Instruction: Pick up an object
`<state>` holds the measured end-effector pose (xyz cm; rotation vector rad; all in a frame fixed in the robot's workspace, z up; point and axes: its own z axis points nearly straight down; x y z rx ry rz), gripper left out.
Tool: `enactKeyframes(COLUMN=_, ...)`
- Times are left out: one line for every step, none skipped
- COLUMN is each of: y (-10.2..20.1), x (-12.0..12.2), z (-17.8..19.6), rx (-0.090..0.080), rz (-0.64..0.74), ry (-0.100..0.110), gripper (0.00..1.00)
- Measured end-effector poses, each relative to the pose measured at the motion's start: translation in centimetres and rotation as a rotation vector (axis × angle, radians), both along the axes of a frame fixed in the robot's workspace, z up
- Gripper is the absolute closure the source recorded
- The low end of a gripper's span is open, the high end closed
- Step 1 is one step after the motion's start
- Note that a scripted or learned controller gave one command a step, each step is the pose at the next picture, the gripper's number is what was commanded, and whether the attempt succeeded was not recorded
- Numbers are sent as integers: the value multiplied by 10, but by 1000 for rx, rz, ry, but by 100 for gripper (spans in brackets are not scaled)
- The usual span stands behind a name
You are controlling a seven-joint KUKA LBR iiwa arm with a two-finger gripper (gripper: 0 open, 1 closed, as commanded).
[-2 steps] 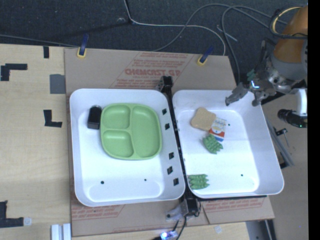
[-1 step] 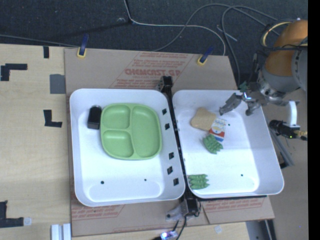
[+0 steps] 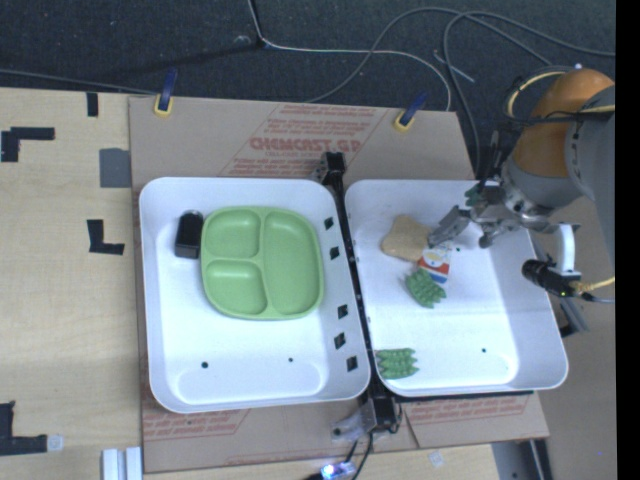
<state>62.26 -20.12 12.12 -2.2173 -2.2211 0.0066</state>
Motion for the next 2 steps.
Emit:
enactKeyframes(y=1, x=2, z=-37, rx=-3, rz=2, ry=-10, gripper=0)
enactKeyframes(y=1, x=3, z=-24, rx=-4, rz=2, ry=-12, gripper=100)
